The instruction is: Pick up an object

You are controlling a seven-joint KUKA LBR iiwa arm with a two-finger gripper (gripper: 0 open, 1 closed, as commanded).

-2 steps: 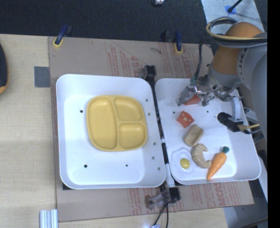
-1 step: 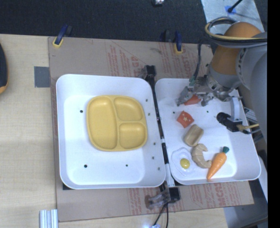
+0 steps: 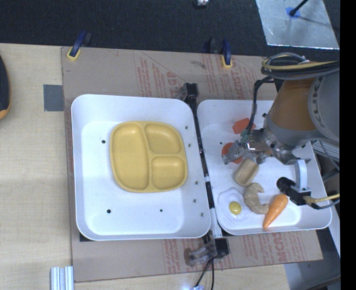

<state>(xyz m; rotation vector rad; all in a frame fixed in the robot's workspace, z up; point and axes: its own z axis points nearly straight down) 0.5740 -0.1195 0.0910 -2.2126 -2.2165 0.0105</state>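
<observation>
Where right bin (image 3: 209, 162) holds carrot (image 3: 275, 211), tool (image 3: 243, 150) hovers.

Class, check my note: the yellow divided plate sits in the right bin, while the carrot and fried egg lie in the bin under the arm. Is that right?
One error: the camera view shows the yellow divided plate in the left bin, not the right. The carrot and fried egg do lie in the right bin under the arm.

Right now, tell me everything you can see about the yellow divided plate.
The yellow plate is a rounded-square tray, plastic-looking and matte, with three compartments: one tall section on the view's left and two smaller ones stacked on the right. It lies flat, right side up, near the middle of the left white bin, touching only the bin floor. Nothing lies in it.
</observation>
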